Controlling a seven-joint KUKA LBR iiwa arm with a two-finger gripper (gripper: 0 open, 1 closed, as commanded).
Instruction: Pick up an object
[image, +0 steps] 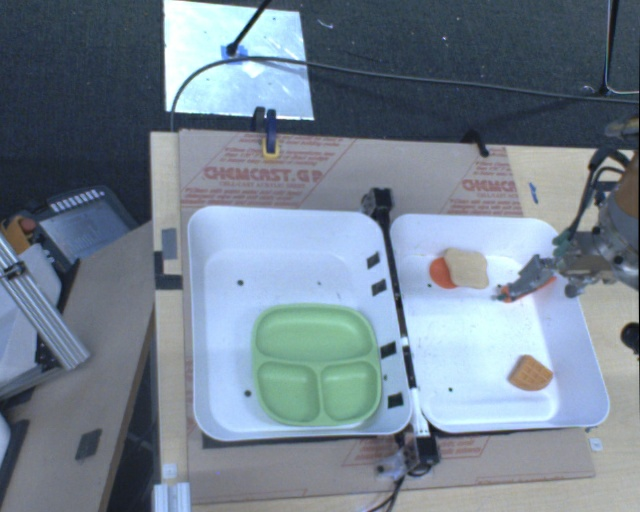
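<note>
sitting in the right bin (575, 400), the pickable stuff is three small pieces: a pale tan, rounded bread-looking chunk (466, 267) near the back left of that bin, with a flat orange-red round piece (438, 272) touching its left side and partly tucked under it, and a golden-brown waffle-textured wedge (530, 374) well apart from those, down toward the front right. all three look like matte plastic play food. the gripper (512, 290) is low over the right bin just to the right of the bread chunk, with something orange-red at its tip, but can't tell if the fingers are spread or pinched, or if that's an object or part of the tool. over in the left bin (215, 240) there's a light green divided plate (315, 363) with three compartments, smooth and shiny. both bins are shallow white plastic with rounded corners, sitting on a cardboard sheet (300, 165) with red print, black clips (378, 202) along the seam between them.
</note>
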